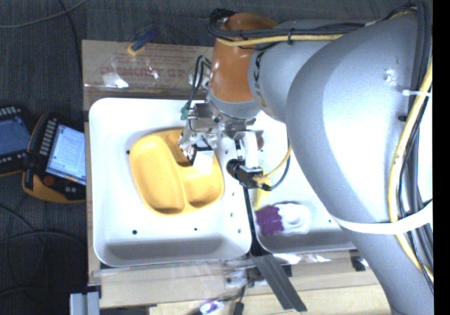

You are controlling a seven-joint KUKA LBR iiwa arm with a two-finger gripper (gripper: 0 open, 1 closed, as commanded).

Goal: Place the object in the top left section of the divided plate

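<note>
A yellow divided plate (163,176) lies in the left white bin (112,236). My gripper (190,148) hangs low over the plate's upper right part, close to its ridge, and hides that part of the plate. The orange-banded wrist (232,67) rises behind it. Something small and dark shows at the gripper's tip, but I cannot tell what it is or whether it is held. A purple object (268,219) lies in the right bin (309,240) near its front left corner, next to a white object (296,216).
The grey arm covers most of the right bin. A black cable runs down along the divider between the bins (247,215). A handheld controller (55,159) lies on the floor left of the bench. Cardboard with a plastic bag (133,67) lies behind the left bin.
</note>
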